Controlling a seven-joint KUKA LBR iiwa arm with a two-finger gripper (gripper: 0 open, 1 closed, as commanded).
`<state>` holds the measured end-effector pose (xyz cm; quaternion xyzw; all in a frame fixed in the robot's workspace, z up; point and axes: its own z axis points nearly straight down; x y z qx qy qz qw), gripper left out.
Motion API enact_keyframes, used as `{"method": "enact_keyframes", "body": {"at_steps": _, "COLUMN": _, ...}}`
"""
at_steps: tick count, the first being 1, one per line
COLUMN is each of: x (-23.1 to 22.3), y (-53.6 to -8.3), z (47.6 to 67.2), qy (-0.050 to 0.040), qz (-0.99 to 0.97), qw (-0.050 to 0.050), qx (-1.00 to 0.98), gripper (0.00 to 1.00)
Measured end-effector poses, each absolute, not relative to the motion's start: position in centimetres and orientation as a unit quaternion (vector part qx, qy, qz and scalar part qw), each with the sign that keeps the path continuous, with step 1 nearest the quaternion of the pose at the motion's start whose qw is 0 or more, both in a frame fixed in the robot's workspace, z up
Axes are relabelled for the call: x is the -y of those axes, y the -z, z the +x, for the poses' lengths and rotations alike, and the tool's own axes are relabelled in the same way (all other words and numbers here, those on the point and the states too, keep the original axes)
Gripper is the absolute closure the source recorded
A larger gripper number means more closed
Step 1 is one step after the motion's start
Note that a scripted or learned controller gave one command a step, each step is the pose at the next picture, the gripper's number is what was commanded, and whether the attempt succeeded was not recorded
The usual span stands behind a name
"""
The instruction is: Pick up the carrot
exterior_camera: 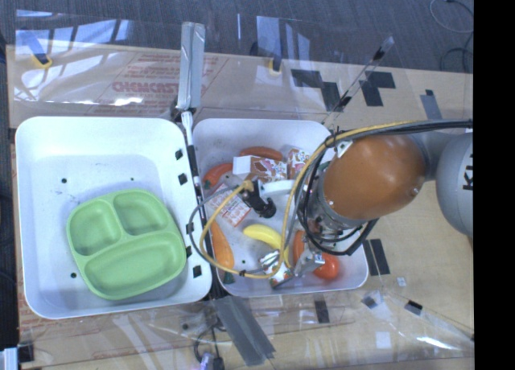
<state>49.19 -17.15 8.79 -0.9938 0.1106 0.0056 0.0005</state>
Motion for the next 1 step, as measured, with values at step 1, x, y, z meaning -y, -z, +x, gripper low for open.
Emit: {"method": "enact_keyframes", "body": {"at_steps": 1, "x": 19.58, "y": -8.79, "z": 49.93, "qy": -0.0059, "qz": -0.982, "qw": 0.000, "qx": -0.191, "gripper": 0.00}}
